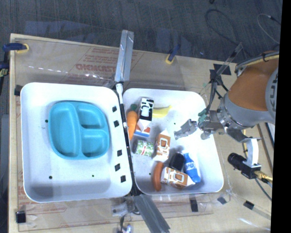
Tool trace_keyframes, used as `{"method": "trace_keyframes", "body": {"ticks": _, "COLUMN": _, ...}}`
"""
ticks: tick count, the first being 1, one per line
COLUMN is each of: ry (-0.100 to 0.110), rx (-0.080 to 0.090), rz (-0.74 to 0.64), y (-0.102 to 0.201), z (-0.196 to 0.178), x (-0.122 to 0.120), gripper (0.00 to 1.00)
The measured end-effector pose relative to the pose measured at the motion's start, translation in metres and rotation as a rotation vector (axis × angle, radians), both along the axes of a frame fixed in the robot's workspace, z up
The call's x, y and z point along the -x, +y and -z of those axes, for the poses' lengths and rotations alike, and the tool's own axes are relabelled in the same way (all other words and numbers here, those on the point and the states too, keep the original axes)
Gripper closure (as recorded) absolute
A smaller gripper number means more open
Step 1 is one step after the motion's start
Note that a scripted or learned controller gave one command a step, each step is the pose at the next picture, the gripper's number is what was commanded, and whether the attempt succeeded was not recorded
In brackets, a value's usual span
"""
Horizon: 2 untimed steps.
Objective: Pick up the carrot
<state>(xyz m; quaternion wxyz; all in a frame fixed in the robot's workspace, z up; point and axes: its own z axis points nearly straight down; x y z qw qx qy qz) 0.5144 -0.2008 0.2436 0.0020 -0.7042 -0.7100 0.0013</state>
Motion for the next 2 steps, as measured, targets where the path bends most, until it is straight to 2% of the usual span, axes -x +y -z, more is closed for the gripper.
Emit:
{"method": "trace_keyframes", "body": {"ticks": 1, "ry": -0.001, "rx": -0.001, "rz": -0.389, "y": 0.045, "z": 0.121, "x": -0.075, "gripper": 0.00}}
{"method": "trace_keyframes", "body": {"ticks": 2, "ry": -0.005, "rx": 0.001, "rz": -0.564, "y": 0.002, "z": 0.085, "x": -0.058, "gripper": 0.00}}
